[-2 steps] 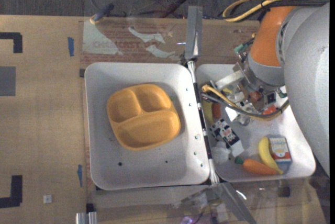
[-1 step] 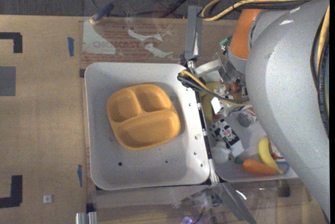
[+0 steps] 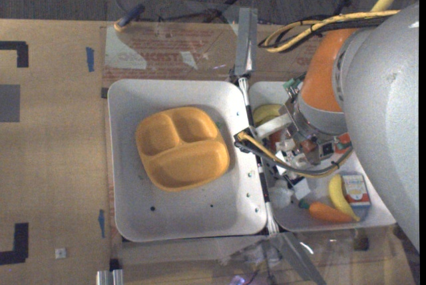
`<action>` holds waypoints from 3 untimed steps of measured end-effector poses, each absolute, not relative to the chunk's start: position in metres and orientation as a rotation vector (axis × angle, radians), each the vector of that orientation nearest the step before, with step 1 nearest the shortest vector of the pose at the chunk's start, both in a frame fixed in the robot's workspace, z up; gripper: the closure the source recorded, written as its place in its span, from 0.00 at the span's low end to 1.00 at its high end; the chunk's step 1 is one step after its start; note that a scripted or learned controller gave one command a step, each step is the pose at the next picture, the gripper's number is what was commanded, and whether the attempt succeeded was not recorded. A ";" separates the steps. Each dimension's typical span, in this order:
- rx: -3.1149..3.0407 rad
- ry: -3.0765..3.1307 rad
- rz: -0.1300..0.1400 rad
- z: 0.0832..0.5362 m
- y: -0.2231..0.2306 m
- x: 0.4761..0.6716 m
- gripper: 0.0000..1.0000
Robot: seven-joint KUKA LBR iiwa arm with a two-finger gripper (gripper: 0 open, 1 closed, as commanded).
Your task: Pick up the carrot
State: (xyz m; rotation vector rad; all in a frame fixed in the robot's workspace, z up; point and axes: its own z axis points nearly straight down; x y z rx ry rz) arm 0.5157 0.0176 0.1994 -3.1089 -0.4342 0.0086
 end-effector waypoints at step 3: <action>-3.124 -0.316 0.010 0.201 0.035 0.478 1.00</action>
